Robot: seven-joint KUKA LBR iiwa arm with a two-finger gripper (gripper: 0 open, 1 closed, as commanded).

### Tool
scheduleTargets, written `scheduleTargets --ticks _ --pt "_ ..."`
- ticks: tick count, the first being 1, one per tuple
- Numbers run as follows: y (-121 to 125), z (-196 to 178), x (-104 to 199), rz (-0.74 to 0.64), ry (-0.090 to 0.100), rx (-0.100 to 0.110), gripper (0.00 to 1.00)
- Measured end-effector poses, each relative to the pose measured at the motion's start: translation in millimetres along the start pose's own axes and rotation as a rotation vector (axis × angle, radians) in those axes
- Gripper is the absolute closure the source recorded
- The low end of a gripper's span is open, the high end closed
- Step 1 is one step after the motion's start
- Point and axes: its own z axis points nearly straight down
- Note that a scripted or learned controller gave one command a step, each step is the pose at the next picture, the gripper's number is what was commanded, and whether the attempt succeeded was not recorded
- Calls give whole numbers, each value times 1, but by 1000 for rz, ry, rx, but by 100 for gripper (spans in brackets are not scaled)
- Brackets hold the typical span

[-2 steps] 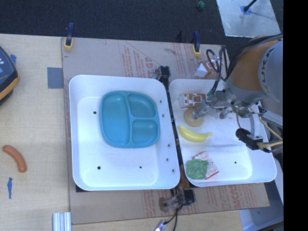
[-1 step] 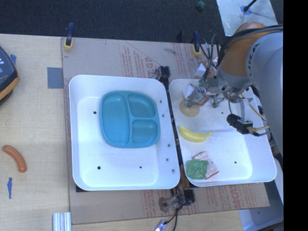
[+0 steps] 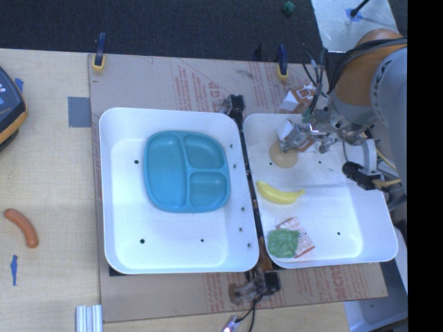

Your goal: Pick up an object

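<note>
Two shallow white bins are seen side by side on the cardboard-covered bench [image 3: 173, 81]. The left white bin [image 3: 124, 241] holds a light-blue three-compartment plastic plate [image 3: 187, 171], set slightly far of centre.

The right white bin [image 3: 360, 234] holds three items. A round tan disc-shaped object [image 3: 282, 158] is at the far-left part of the bin. A yellow banana-shaped toy [image 3: 279, 194] is laid roughly mid-bin, near of the disc. A green leafy piece on a small red-and-white packet [image 3: 290, 241] is at the near-left corner.

The grey arm with orange band [image 3: 367, 75] is reached in from the right. The gripper [image 3: 296, 137] is positioned over the far-left part of the right bin, right at the far edge of the tan disc. Finger state: cannot be told, detail too small. Nothing is seen held.

An orange-red sausage-shaped toy [image 3: 21, 227] is lying on the bare bench, well left of both bins.
</note>
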Motion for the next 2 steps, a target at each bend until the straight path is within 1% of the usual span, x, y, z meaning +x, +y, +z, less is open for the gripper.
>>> scheduleTargets --ticks 1,2 --pt "0 5 36 0 -8 2 0" --pt "1 6 0 -2 5 3 0"
